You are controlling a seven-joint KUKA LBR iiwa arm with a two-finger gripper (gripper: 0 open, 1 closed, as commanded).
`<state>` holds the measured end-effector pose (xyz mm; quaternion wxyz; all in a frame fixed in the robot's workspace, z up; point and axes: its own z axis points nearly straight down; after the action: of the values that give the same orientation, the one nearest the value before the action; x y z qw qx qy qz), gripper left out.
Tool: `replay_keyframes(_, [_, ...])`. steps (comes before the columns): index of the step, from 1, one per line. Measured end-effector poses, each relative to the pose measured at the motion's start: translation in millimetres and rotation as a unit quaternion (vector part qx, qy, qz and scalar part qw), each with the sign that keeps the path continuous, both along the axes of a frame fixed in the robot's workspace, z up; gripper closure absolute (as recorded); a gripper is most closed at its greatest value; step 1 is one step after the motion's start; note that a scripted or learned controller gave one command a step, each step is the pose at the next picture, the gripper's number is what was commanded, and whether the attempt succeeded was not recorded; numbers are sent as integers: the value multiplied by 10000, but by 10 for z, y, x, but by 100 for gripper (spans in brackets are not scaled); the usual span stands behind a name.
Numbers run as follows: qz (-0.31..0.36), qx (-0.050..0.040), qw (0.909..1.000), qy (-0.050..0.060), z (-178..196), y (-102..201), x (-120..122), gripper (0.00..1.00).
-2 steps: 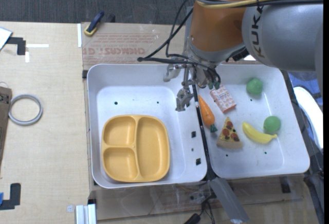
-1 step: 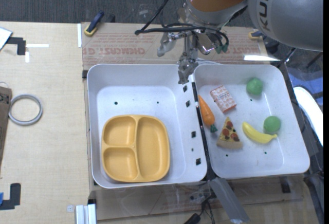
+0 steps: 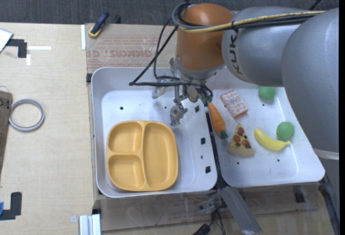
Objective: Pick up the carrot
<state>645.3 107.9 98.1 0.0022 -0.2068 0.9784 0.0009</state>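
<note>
The carrot [image 3: 217, 118], orange with a green tip, lies in the right bin [image 3: 302, 169] against the divider between the two bins, pointing down the view. My gripper [image 3: 179, 108] hangs under the orange wrist band, over the upper part of the left bin [image 3: 102, 121], just left of the carrot's top end. Nothing is seen held in it; the carrot rests on the bin floor beside it.
A yellow divided plate [image 3: 143, 156] fills the lower half of the left bin. The right bin holds a red-and-white box [image 3: 234, 103], a pizza slice [image 3: 240, 140], a banana [image 3: 271, 140] and two green balls [image 3: 285, 130] [image 3: 266, 92]. A tape roll [image 3: 25, 114] lies on the bench at left.
</note>
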Motion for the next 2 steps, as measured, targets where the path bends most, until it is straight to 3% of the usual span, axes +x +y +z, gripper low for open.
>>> replay_keyframes(1, [276, -11, 9996, 3, 943, -986, -936, 0])
replay_keyframes(2, [737, -5, 9973, -9, 1379, -626, -447, 0])
